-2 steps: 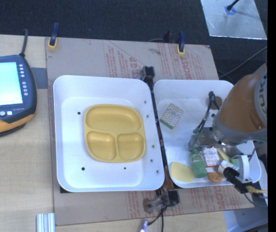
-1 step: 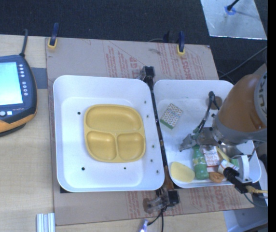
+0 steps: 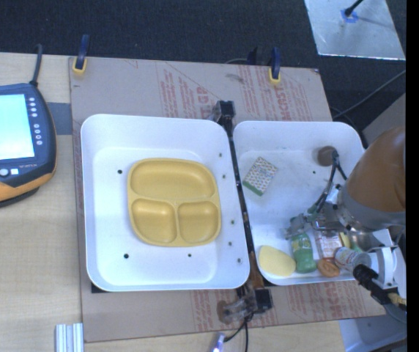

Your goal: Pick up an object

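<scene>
Wooden bench (image 3: 19, 255) with brown cardboard (image 3: 195, 90) under both bins, dark carpet (image 3: 158, 13) behind. Left bin (image 3: 99, 196) holds a yellow divided tray (image 3: 173, 201). Pincer (image 3: 313, 222) hovers right of it over the clutter (image 3: 308, 254); can't tell its state.

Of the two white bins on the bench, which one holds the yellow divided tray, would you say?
The left bin; the yellow tray lies there, while the right bin holds small objects.

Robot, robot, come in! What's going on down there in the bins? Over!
Gripper down in the right bin, among the clutter. Green bottle and yellow lemon-shaped thing lying near it, nothing seen lifted. Yellow tray in left bin.
</scene>
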Robot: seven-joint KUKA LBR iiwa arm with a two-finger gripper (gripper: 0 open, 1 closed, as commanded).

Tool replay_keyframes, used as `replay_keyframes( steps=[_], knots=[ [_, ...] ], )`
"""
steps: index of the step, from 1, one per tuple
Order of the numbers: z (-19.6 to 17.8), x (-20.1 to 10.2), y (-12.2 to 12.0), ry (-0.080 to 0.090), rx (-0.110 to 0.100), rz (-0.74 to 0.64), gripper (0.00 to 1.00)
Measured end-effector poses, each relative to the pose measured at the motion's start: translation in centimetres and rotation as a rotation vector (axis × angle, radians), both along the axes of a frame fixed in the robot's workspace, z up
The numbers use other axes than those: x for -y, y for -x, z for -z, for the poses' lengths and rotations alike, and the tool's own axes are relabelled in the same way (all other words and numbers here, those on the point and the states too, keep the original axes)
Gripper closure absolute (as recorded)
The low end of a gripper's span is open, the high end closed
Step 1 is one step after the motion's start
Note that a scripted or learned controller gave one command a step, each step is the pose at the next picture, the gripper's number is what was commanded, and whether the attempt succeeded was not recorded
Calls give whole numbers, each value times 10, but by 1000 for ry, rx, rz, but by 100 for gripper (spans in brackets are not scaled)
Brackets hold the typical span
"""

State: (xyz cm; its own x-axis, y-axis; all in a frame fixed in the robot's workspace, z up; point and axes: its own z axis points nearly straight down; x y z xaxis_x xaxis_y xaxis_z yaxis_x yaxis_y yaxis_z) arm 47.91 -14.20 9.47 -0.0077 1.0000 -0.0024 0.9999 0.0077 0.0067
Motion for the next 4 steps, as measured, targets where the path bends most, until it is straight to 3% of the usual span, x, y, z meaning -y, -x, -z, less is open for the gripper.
replay_keyframes(
  steps=[1, 2, 3, 4],
  knots=[
    [3, -48, 2, -2, -8, 0, 0],
    [2, 13, -127, -2, -8, 4, 0],
    [-81, -16, -60, -4, -9, 5, 0],
    [-3, -17, -6, -2, -7, 2, 0]
  ],
)
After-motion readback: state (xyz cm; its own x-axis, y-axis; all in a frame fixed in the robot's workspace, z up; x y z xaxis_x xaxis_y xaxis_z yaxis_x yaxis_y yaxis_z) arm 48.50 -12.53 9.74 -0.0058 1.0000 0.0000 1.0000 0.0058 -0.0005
